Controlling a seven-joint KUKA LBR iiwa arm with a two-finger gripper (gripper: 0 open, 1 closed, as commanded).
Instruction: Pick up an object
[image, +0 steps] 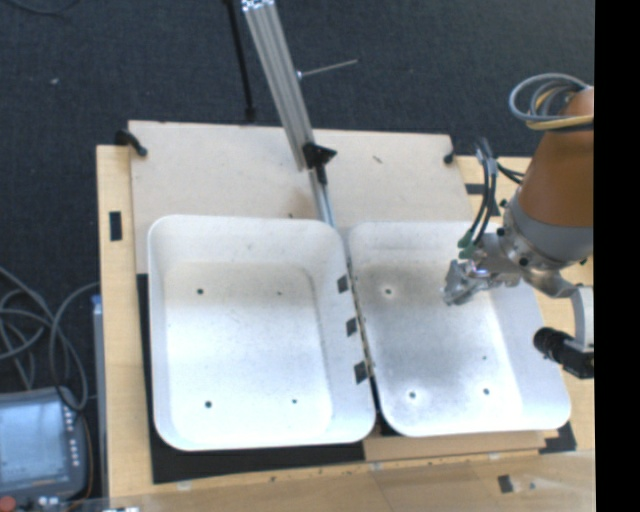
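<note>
My gripper (460, 287) hangs over the right bin (520, 400), near the upper middle of its floor, at the end of the grey arm with the orange band (560, 180). Its tip points down and to the left, close to the bin's speckled white bottom. From this angle I make out no item at its tip. The left bin (170, 300) lies well away from it, across the divider.
A slanted aluminium pole (285, 90) rises from the bench behind the gap between the bins. Small black clips (352, 326) line the shared edge. Cables and a screen unit (35, 445) lie on the floor at left.
</note>
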